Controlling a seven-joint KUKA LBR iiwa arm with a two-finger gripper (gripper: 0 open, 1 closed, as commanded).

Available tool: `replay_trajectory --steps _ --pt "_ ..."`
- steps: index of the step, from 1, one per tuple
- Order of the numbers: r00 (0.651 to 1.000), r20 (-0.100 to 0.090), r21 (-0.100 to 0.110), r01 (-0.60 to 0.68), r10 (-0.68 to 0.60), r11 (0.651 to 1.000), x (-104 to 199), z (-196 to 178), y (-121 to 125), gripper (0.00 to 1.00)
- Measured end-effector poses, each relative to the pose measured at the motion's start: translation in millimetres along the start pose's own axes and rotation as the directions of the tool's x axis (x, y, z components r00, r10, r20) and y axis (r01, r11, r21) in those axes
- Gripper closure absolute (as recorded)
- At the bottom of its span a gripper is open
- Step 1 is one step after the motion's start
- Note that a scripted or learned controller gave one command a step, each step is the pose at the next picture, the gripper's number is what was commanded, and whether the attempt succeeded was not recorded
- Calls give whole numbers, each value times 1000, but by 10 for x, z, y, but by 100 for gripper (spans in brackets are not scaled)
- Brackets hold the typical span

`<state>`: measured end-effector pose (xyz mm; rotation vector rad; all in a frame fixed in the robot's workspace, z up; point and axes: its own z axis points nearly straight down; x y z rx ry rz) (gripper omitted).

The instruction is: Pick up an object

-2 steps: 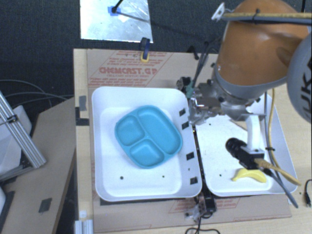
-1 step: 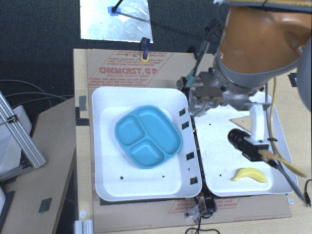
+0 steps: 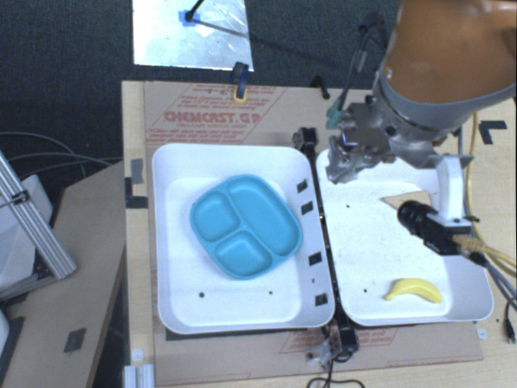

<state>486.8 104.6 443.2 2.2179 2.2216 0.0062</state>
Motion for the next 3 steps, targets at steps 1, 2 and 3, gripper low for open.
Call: replay_trajectory --steps 1,2,3 --pt "1000 -1 3 8 -8 1000 639 99 -7 100" --pt "1000 2 1 -6 6 1000 8 25 8 100" --pt "1000 -1 4 7 -7 1000 596 128 -7 100"
